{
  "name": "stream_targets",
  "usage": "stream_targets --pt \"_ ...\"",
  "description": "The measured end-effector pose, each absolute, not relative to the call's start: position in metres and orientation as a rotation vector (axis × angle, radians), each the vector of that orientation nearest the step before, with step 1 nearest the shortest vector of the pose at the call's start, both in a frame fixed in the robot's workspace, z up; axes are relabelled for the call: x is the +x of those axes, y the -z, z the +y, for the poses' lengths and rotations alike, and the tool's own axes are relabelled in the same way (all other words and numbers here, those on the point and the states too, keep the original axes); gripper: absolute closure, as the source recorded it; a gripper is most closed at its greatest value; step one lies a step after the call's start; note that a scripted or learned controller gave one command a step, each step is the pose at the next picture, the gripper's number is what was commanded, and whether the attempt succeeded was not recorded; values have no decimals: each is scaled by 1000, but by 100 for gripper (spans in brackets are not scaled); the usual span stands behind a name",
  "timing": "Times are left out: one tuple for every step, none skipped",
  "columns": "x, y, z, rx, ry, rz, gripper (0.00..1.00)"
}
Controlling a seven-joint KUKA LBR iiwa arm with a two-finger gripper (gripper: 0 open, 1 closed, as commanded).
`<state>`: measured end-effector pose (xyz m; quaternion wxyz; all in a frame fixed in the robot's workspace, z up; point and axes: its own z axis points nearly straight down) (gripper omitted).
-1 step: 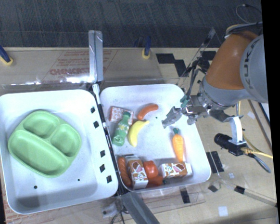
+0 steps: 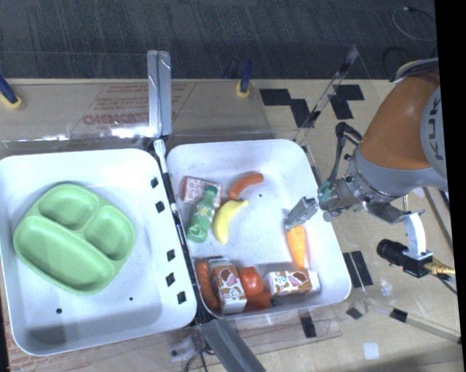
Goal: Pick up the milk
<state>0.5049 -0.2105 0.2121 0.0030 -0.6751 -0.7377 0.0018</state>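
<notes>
**Student:** Milk carton point(image 2: 292, 281), where does it lie?

**Instructor:** On its side at the front edge of the right bin point(image 2: 328, 255), just beside a tomato point(image 2: 251, 283) and a second carton point(image 2: 227, 288). An orange carrot point(image 2: 298, 247) rests just behind it, close to the bin's right wall.

**Student:** And the gripper point(image 2: 301, 213)?

**Instructor:** It hangs over the right part of that bin, above the carrot's upper end and apart from the milk carton. Whether its fingers are spread or closed cannot be told, and nothing is seen between them.

**Student:** What else is in the bin?

**Instructor:** A banana point(image 2: 228, 218), a green bottle point(image 2: 202, 217), a sausage point(image 2: 245, 184) and a small box point(image 2: 193, 189) nearer the back.

**Student:** The left bin point(image 2: 35, 321)?

**Instructor:** It holds a green divided plate point(image 2: 72, 236). Both bins sit on the counter point(image 2: 66, 106).
</notes>
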Motion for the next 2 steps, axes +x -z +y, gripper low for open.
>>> stream_targets --pt "594 -122 -172 -2003 -5 -2414 0" --pt "595 -129 -171 -1997 -7 -2418 100"
